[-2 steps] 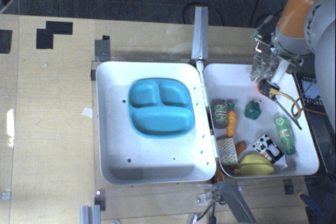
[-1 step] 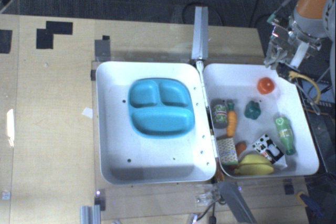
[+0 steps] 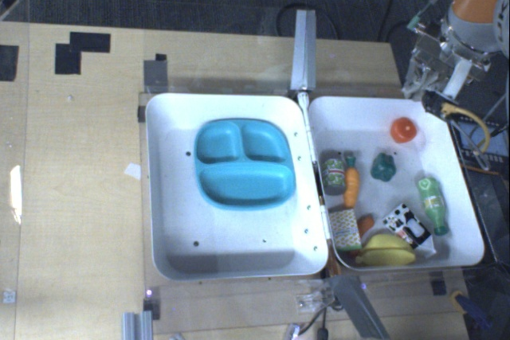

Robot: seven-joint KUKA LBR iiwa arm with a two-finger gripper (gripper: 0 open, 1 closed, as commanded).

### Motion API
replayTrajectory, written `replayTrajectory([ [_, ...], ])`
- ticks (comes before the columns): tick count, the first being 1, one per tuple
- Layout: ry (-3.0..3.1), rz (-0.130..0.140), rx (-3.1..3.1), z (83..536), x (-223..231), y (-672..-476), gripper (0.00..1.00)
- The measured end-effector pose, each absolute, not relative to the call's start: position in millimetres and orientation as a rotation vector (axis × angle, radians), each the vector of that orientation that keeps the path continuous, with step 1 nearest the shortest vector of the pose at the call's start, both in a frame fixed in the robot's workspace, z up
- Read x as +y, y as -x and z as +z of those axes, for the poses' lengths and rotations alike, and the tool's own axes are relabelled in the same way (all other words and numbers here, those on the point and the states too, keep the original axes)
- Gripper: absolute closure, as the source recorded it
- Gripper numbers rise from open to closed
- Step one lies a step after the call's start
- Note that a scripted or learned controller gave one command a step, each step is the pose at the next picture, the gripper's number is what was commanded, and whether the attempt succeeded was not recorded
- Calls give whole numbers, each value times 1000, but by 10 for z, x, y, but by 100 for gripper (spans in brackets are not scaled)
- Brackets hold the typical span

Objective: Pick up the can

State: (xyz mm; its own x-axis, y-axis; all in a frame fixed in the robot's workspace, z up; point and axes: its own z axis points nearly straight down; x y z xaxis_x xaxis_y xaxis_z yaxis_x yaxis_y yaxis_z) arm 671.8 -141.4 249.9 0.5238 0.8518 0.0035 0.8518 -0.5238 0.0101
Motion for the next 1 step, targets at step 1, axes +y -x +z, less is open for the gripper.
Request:
replayTrajectory([
  [1, -2667, 9, 1651, 3501, -1701, -6508, 100],
])
